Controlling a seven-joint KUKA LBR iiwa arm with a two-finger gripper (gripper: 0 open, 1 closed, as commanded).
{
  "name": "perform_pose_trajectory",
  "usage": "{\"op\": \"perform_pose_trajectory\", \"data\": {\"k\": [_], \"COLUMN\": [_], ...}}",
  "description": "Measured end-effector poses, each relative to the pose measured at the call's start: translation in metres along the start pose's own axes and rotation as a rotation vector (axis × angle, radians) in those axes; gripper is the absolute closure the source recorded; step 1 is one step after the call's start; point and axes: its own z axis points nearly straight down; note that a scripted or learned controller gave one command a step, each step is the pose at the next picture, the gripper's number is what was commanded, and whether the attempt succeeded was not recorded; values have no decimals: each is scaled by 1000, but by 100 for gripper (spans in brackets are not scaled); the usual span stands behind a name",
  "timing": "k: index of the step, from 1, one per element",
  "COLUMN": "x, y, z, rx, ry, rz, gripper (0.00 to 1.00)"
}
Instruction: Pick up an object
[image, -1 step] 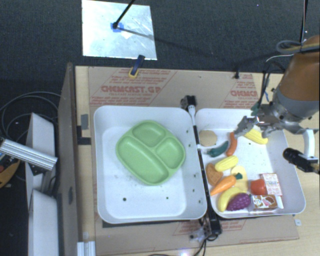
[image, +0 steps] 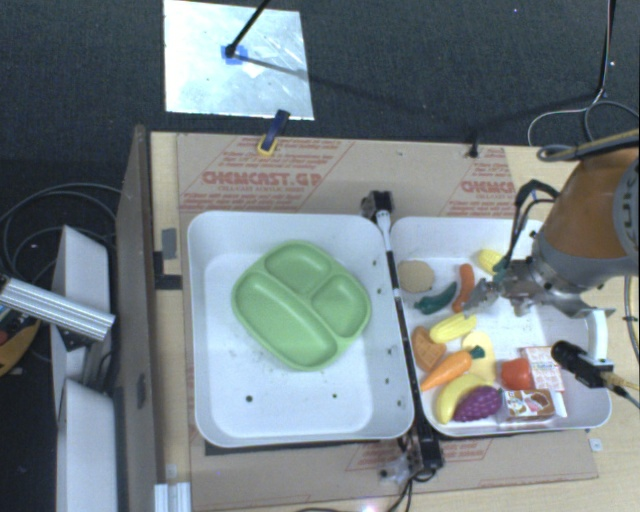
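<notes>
Gripper (image: 487, 292) low in right bin (image: 600, 410), beside orange chili (image: 465, 286); claw state possibly open, cannot tell

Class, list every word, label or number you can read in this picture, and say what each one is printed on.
"CHEMCAST GP": red print on the brown protective sheet behind the left bin; it repeats, partly cut off, behind the right bin.
Small food box in the right bin: printed label, too small to read.
Nothing else is legible.
</notes>
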Motion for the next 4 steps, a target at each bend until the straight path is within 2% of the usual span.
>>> {"op": "perform_pose_trajectory", "data": {"k": [1,2,3,4], "x": [2,2,-7,-5], "y": [3,3,-56,-52], "z": [-16,-16,58,45], "rx": [-11,-10,-6,-11], "ry": [-1,-1,1,0], "rz": [-3,-4,2,-4], "gripper": [100,0,0,100]}}
